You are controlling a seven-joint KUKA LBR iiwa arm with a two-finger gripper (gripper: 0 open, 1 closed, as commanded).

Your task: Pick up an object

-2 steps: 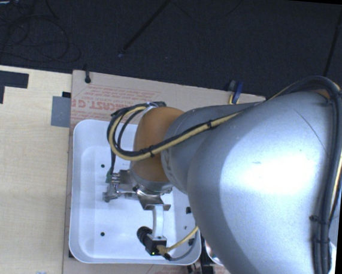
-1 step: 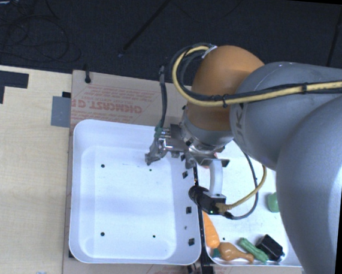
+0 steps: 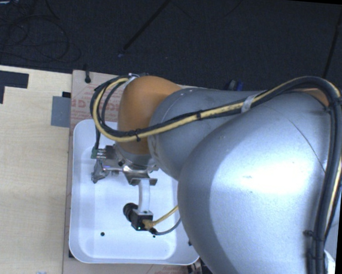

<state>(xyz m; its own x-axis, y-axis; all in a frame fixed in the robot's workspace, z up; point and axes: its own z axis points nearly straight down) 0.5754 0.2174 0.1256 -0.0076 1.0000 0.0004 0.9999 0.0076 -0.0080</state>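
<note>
My end effector [image 3: 104, 167] hangs low inside the white bin [image 3: 85, 215]; whether it is wide or narrow, I cannot tell. A tiny dark speck [image 3: 102, 234] lies near the bin's front left corner. It is probably light and hard to pinch, best gripped squarely from above.

One white bin [image 3: 79, 215] in sight. One grey arm [image 3: 244, 188], one orange band [image 3: 141, 100], one gripper [image 3: 100, 167]. Two tiny dark specks [image 3: 102, 234] in bin. On bench [image 3: 16, 179]: one black patch [image 3: 4, 84], one grey patch [image 3: 59, 110].
</note>
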